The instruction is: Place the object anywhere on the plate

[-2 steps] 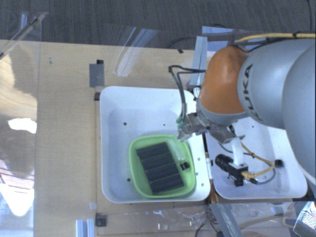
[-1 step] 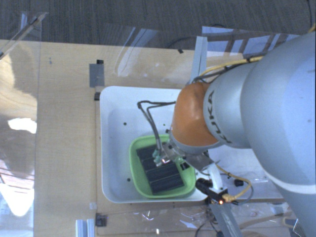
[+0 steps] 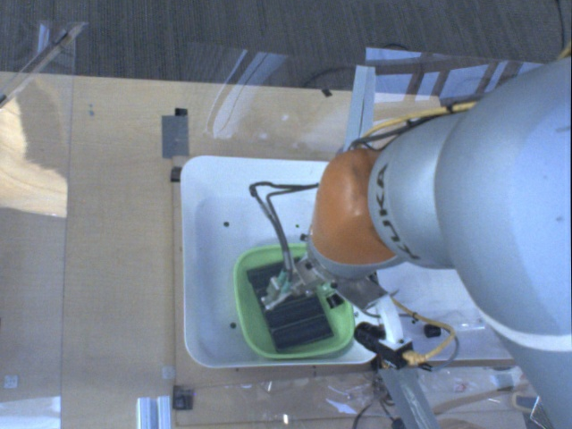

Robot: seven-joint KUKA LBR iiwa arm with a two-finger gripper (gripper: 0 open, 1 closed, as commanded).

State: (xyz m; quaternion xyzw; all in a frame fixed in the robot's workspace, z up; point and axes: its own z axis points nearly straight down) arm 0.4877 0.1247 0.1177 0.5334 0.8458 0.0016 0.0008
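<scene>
Gripper low over the rounded green plastic plate in the shallow white bin, finger state impossible to tell; best released gently, well inside the rim.

A white bin sits on the wooden bench.

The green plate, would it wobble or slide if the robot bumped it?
Probably no wobble: the green plate looks low and wide and lies flat in the white bin, so tipping seems unlikely. It might slide, since the bin floor looks smooth. It looks like light plastic, so a nudge from the gripper above it could shift it.
</scene>
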